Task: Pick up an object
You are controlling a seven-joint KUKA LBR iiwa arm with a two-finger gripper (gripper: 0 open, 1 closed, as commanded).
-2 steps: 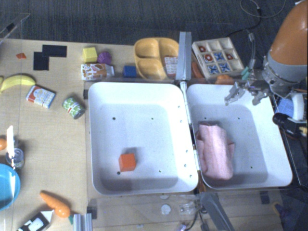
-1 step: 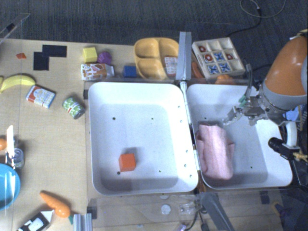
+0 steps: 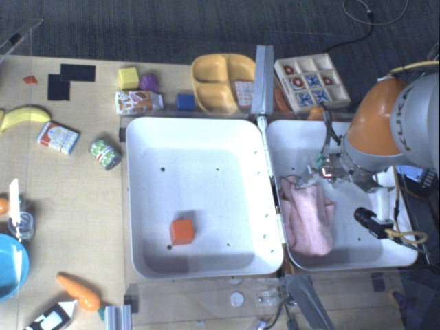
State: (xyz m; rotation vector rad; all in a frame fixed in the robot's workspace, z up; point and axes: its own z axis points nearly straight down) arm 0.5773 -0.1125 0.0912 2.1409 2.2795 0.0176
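The gripper [image 3: 323, 172] is hovering at the upper edge of the pink cloth [image 3: 307, 215] lying along the right bin's [image 3: 357, 249] left wall. An orange block [image 3: 182, 232] is sitting near the left bin's [image 3: 199, 133] lower edge.

Arm [image 3: 405, 126] reaches in from right, wrist lowered.

Two white bins [image 3: 206, 126] are seen on a pale wooden worktop [image 3: 69, 205]. An orange-red block [image 3: 182, 232] is seen in the left bin, a pale pink cloth [image 3: 308, 215] in the right. A yellow banana [image 3: 24, 117], an orange carrot [image 3: 81, 291] and a blue bowl [image 3: 12, 267] are seen on the worktop.
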